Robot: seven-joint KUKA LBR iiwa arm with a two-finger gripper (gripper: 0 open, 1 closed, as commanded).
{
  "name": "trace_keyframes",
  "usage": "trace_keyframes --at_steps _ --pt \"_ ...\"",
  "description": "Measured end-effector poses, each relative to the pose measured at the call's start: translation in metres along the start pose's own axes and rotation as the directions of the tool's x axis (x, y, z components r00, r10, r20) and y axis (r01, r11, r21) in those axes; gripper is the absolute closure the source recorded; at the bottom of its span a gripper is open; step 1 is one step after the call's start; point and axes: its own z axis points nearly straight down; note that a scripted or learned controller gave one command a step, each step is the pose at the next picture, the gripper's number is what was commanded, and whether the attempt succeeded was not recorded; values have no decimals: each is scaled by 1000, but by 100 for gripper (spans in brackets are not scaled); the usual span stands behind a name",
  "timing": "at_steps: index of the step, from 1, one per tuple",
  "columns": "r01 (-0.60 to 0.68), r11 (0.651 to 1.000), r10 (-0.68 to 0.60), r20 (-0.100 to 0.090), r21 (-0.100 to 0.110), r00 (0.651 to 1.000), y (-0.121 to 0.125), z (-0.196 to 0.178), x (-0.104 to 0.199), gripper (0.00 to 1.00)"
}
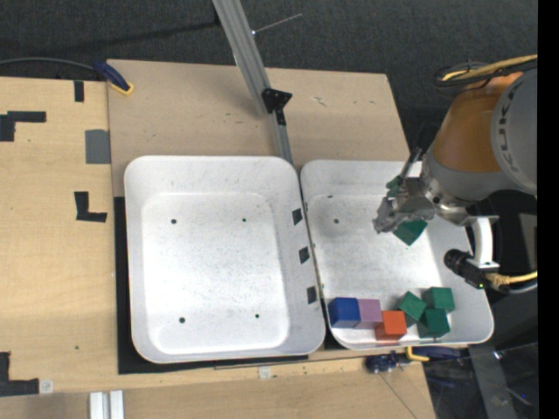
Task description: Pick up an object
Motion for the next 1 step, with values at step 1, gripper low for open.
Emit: trace_keyframes --at_steps 1 --pt "1 1000 -1 0 0 1000 -1 -43 2 100"
